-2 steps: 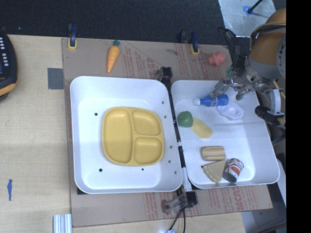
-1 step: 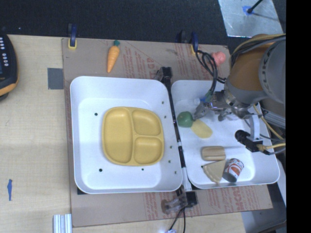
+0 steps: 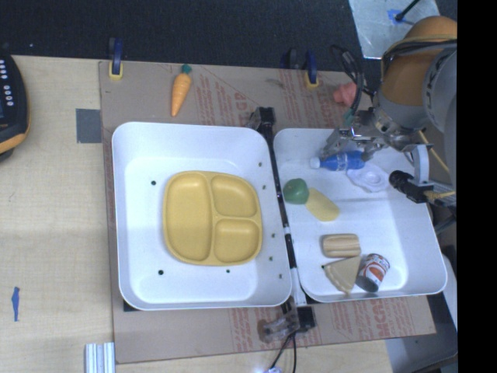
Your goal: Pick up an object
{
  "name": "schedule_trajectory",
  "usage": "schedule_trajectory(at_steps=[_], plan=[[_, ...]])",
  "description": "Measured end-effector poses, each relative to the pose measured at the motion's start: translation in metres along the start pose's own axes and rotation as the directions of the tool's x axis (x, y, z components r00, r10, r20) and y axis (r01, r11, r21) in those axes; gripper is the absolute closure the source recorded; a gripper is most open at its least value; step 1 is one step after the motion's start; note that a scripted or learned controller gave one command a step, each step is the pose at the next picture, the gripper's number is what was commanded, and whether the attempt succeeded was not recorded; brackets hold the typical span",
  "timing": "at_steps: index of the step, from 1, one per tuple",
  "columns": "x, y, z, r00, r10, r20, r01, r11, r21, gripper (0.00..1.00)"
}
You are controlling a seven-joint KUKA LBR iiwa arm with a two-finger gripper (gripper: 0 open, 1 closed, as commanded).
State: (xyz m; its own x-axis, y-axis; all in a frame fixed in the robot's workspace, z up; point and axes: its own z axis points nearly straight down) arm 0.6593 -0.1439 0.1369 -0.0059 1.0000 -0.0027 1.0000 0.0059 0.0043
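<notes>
Nearest the camera, at the near edge of the right bin, a small can with a red-and-white label lies on its side, touching a tan wedge-shaped piece on its left. Just beyond them lies a short tan cylinder, like a bread roll, apart from both. Farther in, a pale yellow oblong piece lies touching a green ball, which rests against the bin's left wall. At the far end of the right bin a blue plastic bottle lies on its side, white cap pointing left, with a crumpled clear plastic item just near-right of it. Gripper is low over the far end of this bin, directly above the blue bottle; the metal fingers reach down to the bottle, but their tips merge with it in this view, so I cannot tell whether the jaws are spread or closed, nor whether the bottle sits between them. Arm body (grey, with the orange band above the wrist) enters from the far right. Left bin holds a yellow divided plate with three compartments, lying flat near its centre. Both bins rest on a brown cardboard sheet. On that sheet, beyond the left bin, lies a toy carrot, green top pointing far; beyond the right bin, a pink object sits partly hidden by cables. At the far-left frame edge, a dark device with buttons rests on the bench.
</notes>
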Motion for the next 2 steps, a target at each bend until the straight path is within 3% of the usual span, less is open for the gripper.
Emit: schedule_trajectory(at_steps=[1,2], plan=[[0.065,-0.067,-0.059,1.0,-0.004,-0.005,0.004,1.0,0.007,0.0],[0.048,-0.165,-0.02,1.0,0.005,-0.005,-0.005,1.0,0.02,0.0]])
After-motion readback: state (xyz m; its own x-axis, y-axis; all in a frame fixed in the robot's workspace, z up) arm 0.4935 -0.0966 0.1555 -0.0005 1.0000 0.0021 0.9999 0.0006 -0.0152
